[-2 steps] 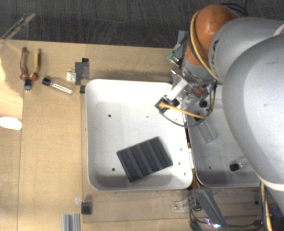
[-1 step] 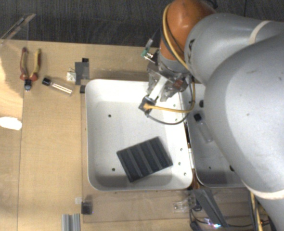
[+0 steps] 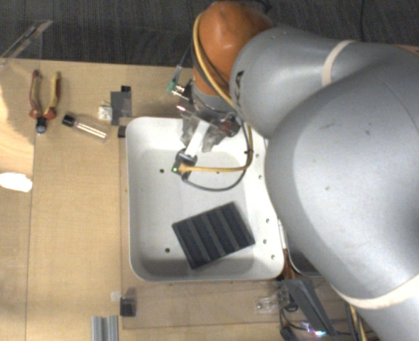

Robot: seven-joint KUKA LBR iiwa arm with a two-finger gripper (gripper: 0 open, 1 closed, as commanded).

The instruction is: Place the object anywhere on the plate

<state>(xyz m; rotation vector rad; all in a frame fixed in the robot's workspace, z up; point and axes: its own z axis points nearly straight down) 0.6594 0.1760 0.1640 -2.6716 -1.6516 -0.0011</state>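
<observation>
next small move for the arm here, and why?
Probably a short travel toward the near side of the white bin, bringing the gripper over the dark ribbed plate. The gripper hangs over the bin's far half, while the plate lies flat in the near half, apart from it. Whether it holds anything can't be made out, so check that first.

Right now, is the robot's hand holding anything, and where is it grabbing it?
It cannot be told. The end effector hangs over the shallow white bin, apart from the dark ribbed rectangular plate, and nothing shows in its grasp.
</observation>
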